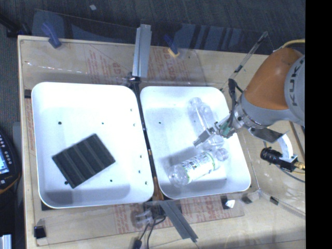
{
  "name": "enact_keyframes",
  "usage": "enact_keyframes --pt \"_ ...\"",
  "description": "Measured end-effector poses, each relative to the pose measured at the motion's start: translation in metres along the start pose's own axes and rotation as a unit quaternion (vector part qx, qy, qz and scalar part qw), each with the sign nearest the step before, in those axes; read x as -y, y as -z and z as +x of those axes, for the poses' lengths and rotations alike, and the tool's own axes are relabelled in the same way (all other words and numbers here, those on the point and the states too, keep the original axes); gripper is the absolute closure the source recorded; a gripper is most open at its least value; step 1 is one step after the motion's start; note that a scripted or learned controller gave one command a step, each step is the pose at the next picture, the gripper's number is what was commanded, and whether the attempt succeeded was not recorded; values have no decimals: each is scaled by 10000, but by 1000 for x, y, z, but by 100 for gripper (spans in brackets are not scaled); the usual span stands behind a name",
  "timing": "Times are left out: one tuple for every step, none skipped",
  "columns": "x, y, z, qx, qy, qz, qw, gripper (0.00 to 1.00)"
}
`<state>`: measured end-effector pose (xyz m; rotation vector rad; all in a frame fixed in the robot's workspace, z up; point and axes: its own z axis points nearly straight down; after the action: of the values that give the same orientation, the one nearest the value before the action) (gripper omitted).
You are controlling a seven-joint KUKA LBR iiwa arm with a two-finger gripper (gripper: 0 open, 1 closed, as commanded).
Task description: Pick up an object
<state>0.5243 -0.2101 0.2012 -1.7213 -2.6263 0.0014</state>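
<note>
Two clear plastic bottles lie in the right bin. One bottle rests toward the bin's back, pointing away. The other bottle, with a pale label, lies on its side near the front wall. My gripper reaches in from the right and hangs low between the two bottles, close to the back bottle's lower end. Nothing can be seen held in it. A flat black ribbed slab lies aslant in the left bin.
The two bins share a narrow dark divider. A metal bar stands behind them, and another bracket juts out at the front. The orange-banded arm overhangs the right bin's right rim.
</note>
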Motion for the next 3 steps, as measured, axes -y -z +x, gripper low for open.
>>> enact_keyframes --pt "7 -63 64 -17 -119 18 9999 0" --pt "-21 -90 83 -22 216 20 9998 0" --pt "13 -85 88 -18 -393 15 9992 0"
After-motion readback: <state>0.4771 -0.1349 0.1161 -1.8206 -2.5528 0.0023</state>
